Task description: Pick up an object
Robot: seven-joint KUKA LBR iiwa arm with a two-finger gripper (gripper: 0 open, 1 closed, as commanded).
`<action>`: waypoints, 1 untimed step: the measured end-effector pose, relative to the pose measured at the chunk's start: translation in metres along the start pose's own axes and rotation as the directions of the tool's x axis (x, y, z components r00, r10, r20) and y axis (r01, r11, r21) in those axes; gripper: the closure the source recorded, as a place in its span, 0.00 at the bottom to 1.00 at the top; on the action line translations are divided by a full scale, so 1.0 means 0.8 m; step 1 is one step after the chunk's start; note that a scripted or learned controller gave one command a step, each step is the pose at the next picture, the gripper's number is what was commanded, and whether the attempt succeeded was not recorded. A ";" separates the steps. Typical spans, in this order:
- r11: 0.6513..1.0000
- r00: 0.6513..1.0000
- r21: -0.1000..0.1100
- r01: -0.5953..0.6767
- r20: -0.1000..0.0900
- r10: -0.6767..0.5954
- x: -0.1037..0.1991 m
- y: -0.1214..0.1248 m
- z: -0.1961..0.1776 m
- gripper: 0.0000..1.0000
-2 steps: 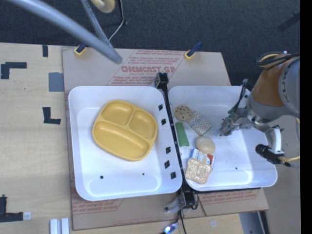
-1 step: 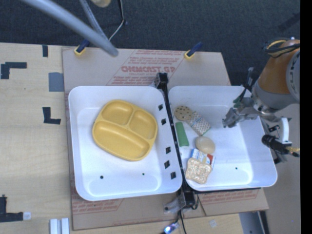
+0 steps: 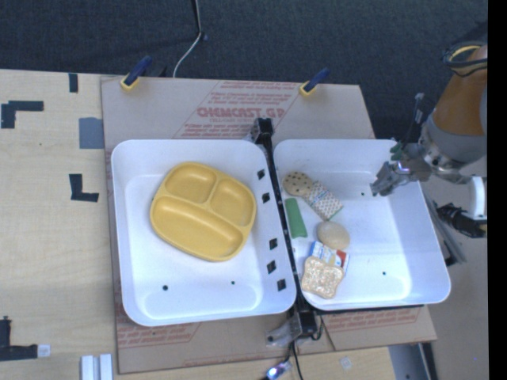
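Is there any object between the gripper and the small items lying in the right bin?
Nothing visible. The gripper sits over the right bin's upper right part, and bare white floor separates it from the patterned block and beige round piece to its left.

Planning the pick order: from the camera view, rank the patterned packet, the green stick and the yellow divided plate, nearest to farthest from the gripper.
1. Patterned packet, upper middle of the right bin, nearest the gripper.
2. Green stick, by the right bin's left wall.
3. Yellow divided plate, in the left bin, farthest.
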State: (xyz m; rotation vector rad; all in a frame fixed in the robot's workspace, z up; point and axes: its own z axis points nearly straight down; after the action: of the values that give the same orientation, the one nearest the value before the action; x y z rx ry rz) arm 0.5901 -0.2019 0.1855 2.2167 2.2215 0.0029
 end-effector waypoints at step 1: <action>1.000 1.000 -0.001 0.000 0.001 0.000 0.001 -0.008 -0.076 1.00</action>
State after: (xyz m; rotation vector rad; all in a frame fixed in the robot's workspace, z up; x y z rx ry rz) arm 0.5836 -0.2010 0.2460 2.2161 2.2202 0.0038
